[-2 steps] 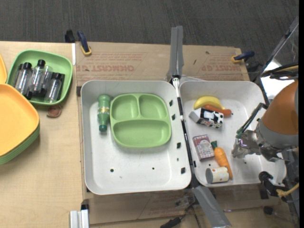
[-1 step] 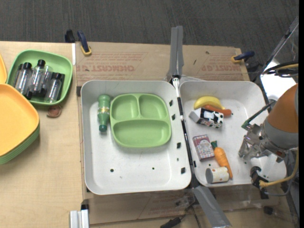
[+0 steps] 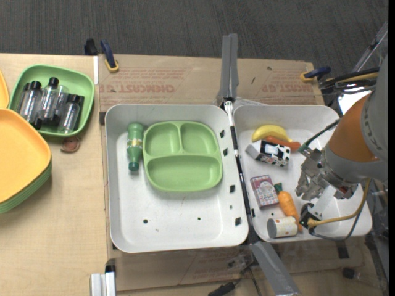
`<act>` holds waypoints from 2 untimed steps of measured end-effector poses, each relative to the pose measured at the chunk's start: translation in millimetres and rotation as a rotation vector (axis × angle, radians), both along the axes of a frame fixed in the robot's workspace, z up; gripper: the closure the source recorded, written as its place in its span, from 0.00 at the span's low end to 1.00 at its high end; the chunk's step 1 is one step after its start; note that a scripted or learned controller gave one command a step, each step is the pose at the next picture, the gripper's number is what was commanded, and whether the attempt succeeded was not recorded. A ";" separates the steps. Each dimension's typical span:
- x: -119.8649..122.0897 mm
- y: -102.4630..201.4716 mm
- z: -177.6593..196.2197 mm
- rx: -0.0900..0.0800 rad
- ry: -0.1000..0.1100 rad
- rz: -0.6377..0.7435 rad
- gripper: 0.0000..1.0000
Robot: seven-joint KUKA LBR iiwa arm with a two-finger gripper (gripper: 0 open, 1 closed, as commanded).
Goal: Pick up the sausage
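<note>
Camera view: the right bin (image 3: 308, 113) holds a banana (image 3: 271, 132), a black-and-white cow toy (image 3: 273, 152), a pink card (image 3: 265, 190), a carrot (image 3: 286, 203) and a white cup (image 3: 282, 227) lying on its side. The sausage (image 3: 287, 143), a thin reddish-brown piece, lies at the far side of this bin, just beside the banana's tip and touching or nearly touching the cow toy's upper edge. The end effector (image 3: 311, 187) hangs over the bin's right half, near the carrot and apart from the sausage. Whether it is open or closed cannot be told; nothing is seen gripped. The left bin (image 3: 117, 184) holds a green divided plate (image 3: 182, 155) and a green bottle (image 3: 134, 145).

Risk assessment: the sausage is crowded by banana and toy, so a descent may strike or catch a neighbour instead. Its slim, rounded form probably slips or rolls under an off-centre closure. The carrot, nearer and similar in shape, could be taken in error.
</note>
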State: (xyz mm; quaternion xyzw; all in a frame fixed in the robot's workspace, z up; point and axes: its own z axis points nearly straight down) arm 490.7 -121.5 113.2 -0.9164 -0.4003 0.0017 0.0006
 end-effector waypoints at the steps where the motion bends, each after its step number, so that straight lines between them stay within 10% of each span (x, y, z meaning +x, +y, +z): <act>1: -15.0 -52.3 -15.8 0.000 0.002 -0.241 1.00; 2: -3.4 -6.9 -23.0 -0.001 0.003 -0.427 1.00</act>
